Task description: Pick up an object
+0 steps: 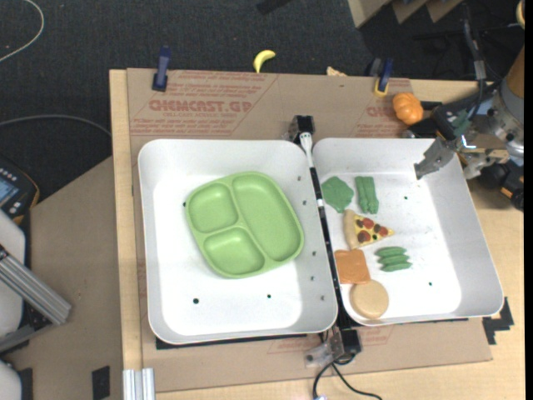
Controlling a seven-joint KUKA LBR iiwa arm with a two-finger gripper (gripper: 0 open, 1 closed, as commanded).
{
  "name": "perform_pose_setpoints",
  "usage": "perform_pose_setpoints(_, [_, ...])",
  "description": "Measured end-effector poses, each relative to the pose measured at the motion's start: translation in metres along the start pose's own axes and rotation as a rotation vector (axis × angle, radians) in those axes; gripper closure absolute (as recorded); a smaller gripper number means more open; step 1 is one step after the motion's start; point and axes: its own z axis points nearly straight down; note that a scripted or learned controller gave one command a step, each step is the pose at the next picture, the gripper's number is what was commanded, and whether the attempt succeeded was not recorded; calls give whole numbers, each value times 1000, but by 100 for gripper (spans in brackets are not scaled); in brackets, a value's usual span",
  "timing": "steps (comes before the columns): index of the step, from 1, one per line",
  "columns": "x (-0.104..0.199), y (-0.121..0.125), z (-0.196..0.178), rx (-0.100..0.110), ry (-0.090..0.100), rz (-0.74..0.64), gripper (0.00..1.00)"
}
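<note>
You see the round tan cookie point(370, 298) nearest, in the right white bin's point(466, 248) front left corner, beside the pizza slice point(365, 227). The claw point(433, 161) hangs over that bin's far right edge, holding nothing; you cannot tell how it stands.

Setting: robotics lab. Evidence: bench point(500, 232) topped with a cardboard sheet point(208, 98), fixed by blue clamps point(161, 70); two white bins point(166, 248) side by side, joined by black clips point(303, 128); toy food point(365, 228) and a green divided plate point(243, 223) as test pieces; loose cables point(25, 23) on dark carpet point(125, 15); aluminium framing point(33, 294) at left.
</note>
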Motion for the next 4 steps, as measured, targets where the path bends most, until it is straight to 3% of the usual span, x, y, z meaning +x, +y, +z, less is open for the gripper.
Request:
perform_pose_setpoints(1, [118, -51, 100, 15, 7, -10, 0])
perform_pose_setpoints(2, [110, -48, 94, 0, 0, 1, 0])
perform_pose_setpoints(3, [182, -91, 94, 6, 4, -7, 0])
perform_pose_setpoints(4, [209, -87, -111, -21, 4, -5, 0])
